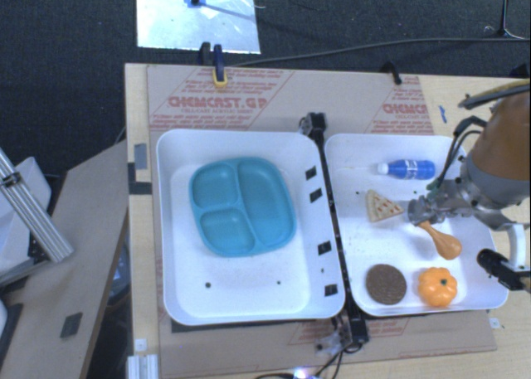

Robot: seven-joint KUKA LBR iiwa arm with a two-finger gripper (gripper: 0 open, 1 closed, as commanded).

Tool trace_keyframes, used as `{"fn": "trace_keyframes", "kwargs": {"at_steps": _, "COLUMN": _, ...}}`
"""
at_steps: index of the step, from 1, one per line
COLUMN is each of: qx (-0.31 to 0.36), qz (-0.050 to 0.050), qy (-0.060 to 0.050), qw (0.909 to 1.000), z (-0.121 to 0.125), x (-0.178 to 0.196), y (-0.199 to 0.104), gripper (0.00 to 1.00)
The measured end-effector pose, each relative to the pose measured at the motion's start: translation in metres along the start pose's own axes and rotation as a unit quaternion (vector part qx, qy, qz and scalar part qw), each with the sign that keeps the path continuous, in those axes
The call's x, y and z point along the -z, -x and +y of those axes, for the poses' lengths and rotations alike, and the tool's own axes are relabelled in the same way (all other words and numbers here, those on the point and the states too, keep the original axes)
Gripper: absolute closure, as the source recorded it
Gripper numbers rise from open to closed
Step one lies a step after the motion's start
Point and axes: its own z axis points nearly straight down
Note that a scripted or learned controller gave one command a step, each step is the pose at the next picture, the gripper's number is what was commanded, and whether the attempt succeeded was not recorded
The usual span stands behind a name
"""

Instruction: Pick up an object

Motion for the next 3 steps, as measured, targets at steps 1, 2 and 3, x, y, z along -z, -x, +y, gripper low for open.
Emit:
{"fn": "trace_keyframes", "kwargs": {"at_steps": 1, "qx": 0.002, "qz": 0.000, "qy": 0.000, "qw": 1.0000, "z": 0.004, "x": 0.044, "y": -0.003, "gripper": 1.00}}
{"fn": "trace_keyframes", "kwargs": {"at_steps": 2, "qx": 0.002, "qz": 0.001, "qy": -0.001, "qw": 1.0000, "z": 0.006, "x": 0.069, "y": -0.003, "gripper": 1.00}}
{"fn": "trace_keyframes", "kwargs": {"at_steps": 3, "qx": 0.004, "qz": 0.001, "qy": -0.002, "qw": 1.0000, "z": 0.019, "x": 0.061, "y": -0.057, "gripper": 1.00}}
